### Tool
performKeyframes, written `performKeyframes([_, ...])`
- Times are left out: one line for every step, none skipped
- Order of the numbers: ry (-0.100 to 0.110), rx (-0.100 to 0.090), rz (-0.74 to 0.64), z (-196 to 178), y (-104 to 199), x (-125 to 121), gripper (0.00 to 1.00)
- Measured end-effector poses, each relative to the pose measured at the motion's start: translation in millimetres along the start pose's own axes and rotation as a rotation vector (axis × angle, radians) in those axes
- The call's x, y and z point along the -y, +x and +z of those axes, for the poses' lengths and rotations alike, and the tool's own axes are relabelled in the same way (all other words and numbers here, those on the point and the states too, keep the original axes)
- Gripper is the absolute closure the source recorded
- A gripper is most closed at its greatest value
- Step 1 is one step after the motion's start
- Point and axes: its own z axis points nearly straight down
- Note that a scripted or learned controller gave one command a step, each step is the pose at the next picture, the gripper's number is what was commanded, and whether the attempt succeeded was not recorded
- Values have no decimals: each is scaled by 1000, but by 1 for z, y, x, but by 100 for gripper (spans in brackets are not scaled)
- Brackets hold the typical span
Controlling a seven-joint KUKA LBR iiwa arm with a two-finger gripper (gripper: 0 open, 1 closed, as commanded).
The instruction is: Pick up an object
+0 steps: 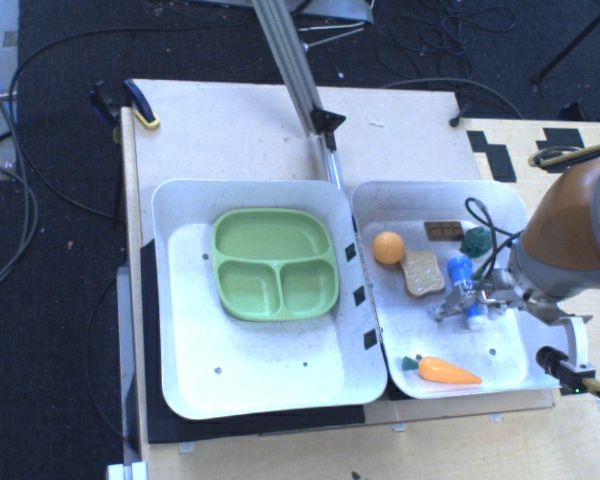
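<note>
Over on the left, the left bin (180, 368) carries a green divided plate (276, 264), well apart from the action. Moving right across the divider, the right bin (515, 383) has an orange ball (387, 247) at its far left, a slice of bread (422, 274) just beside it, a brown bar (443, 231) and a teal piece (474, 239) farther back, and a carrot (447, 371) along the near edge. And here's the pincer (462, 306), low over a small blue object (461, 271) mid-bin — how wide it stands, or whether it grips anything, I cannot tell. Best play, I'd say: centre squarely on the blue piece, clear of the bread, then close before lifting straight up.
</note>
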Motion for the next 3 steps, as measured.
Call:
performKeyframes([-6,4,2,-13,-2,-1,100])
performKeyframes([-2,-1,-4,-72,6,-7,100])
performKeyframes([-2,-1,-4,-120,13,-3,100])
